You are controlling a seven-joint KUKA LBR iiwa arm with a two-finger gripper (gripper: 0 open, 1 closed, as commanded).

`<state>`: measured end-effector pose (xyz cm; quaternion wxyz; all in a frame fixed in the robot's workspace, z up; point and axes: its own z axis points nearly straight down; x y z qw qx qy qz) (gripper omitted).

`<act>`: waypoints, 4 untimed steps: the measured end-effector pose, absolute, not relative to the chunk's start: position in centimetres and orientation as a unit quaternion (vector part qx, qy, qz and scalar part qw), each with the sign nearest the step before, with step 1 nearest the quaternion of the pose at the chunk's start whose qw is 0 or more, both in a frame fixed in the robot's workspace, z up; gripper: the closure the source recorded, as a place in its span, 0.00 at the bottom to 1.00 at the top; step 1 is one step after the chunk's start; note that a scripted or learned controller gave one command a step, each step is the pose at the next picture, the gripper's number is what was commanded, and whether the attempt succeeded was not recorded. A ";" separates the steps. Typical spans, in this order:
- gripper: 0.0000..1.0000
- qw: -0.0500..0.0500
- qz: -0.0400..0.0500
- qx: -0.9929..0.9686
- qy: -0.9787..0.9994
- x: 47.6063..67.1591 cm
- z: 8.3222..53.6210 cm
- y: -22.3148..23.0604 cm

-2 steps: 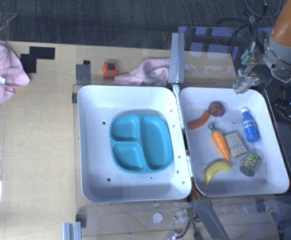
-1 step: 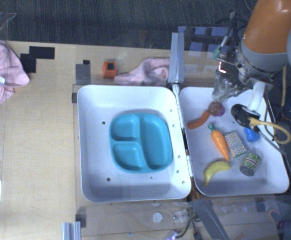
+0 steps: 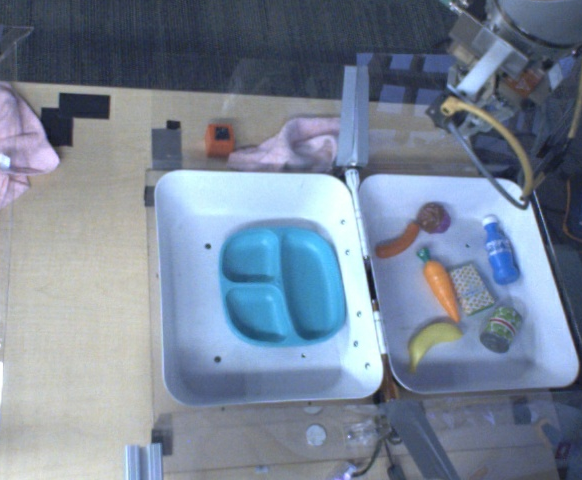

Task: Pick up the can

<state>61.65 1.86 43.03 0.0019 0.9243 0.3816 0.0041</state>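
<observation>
The small green-labelled metal can (image 3: 500, 327) is lying at the near right of the right white bin (image 3: 549, 293), beside a yellow banana (image 3: 432, 340). Far beyond, the gripper (image 3: 468, 88) is hovering over the bench, its finger state impossible to tell; judging by this, the approach is pending, needing a descent onto the can.

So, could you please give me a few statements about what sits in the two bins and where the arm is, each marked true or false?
1. The can lies in the right bin, near its front right corner. True.
2. The blue divided tray sits in the right bin. False: it sits in the left bin.
3. The carrot lies between the banana and the sweet potato. True.
4. The blue bottle lies in the left bin. False: it lies in the right bin, behind the can.
5. The arm is down over the can. False: it is up at the far right, behind the right bin.
</observation>
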 end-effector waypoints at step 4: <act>1.00 0.001 0.006 0.988 0.155 62.7 44.7 -2.3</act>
